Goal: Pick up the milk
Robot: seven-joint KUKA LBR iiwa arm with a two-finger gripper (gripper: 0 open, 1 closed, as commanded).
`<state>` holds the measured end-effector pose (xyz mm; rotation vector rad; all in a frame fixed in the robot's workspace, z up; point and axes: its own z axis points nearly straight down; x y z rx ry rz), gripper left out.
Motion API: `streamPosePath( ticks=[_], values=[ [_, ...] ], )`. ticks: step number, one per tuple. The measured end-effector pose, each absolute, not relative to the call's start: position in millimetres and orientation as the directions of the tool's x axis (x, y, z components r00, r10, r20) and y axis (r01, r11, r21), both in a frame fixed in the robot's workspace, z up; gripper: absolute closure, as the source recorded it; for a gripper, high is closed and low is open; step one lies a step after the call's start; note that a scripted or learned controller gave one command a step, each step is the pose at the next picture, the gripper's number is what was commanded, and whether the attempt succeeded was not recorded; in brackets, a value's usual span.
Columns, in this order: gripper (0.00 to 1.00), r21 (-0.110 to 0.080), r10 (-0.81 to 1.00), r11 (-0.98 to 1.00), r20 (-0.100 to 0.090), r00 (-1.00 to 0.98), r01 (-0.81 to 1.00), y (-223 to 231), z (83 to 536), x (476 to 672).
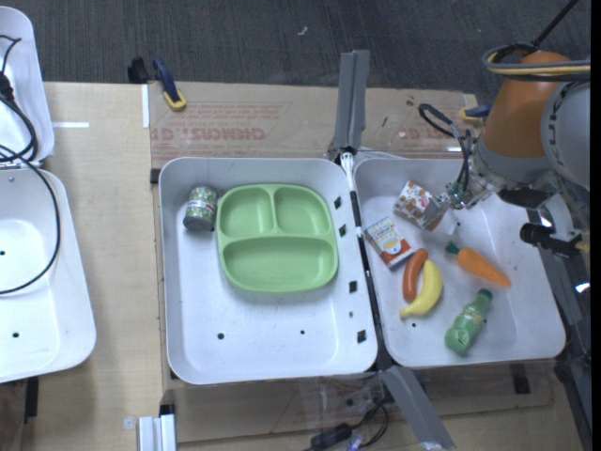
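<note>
Nearest the viewer, at the bottom edge, the front rims of two shallow white plastic bins sit side by side on a pale wooden table (94,111).

In the right bin (526,346), toward five o'clock, a small green plastic bottle (467,322) lies on its side. Just to its nine o'clock, a yellow banana (425,289) curves upward, touching a red sausage (413,271) that lies alongside it. At three o'clock in this bin is an orange carrot (479,264) with a green tip.

In the left bin (188,336), a light green divided plastic plate (277,236) with three compartments rests in the centre. Beside it, toward ten o'clock, a small round tin with a green patterned label (200,207) stands close to the plate's rim.

Further back in the right bin, a small white and blue carton with a red base (387,239) lies near the bin's left wall. Beyond it, toward eleven o'clock, is the milk, a small white carton with red and brown printing (414,202), tilted on the bin floor. The gripper (453,198) sits just to the carton's three o'clock, near or touching it; whether its jaws are released or clenched cannot be told.

Behind that, the grey arm with its orange band (526,101) reaches in from the right. At the far back of the table, near eleven o'clock, lies a blue and yellow clamp (167,85).
</note>
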<state>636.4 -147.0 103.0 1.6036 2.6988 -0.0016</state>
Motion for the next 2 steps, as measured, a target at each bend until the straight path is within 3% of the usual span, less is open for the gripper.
streamPosePath(
  ticks=[1, 2],
  values=[
    [1.00, -0.034, 0.855, 0.518, 0.011, -0.518, 0.855, -116.9, 93.0, 651.0],
    [1.00, 0.002, 0.907, 0.421, -0.002, -0.421, 0.907, -45.0, 192.6, 659.6]
  ],
)
